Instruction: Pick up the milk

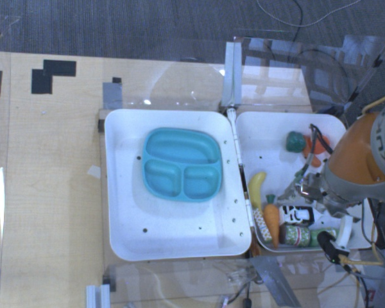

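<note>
The milk is a small white carton with black patches. It lies on its side near the front of the right bin, between a carrot and the arm's wrist. My gripper hangs just above and behind the carton, at the end of the grey arm with the orange band. The wrist hides the carton's right end. I see nothing between the gripper and the carton that shows a hold.
A banana and a carrot lie left of the milk, and a green can lies in front of it. A teal item sits at the back. A blue divided plate rests in the left bin.
</note>
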`<action>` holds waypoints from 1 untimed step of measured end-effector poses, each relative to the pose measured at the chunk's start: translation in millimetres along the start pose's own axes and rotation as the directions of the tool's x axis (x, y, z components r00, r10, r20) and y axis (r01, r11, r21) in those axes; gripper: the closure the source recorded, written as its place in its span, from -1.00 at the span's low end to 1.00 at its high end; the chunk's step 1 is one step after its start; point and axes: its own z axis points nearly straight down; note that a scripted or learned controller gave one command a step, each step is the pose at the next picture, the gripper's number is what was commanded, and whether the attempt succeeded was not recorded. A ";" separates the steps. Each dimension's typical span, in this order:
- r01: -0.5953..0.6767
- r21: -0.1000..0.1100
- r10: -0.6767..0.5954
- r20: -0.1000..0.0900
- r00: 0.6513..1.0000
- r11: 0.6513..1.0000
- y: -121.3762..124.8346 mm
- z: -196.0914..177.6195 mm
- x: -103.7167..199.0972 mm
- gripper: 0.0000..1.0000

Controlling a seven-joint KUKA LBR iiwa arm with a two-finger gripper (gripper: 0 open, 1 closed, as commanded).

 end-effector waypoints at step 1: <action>-0.176 0.004 0.176 0.002 0.984 0.984 38.0 1.4 -13.1 -1.00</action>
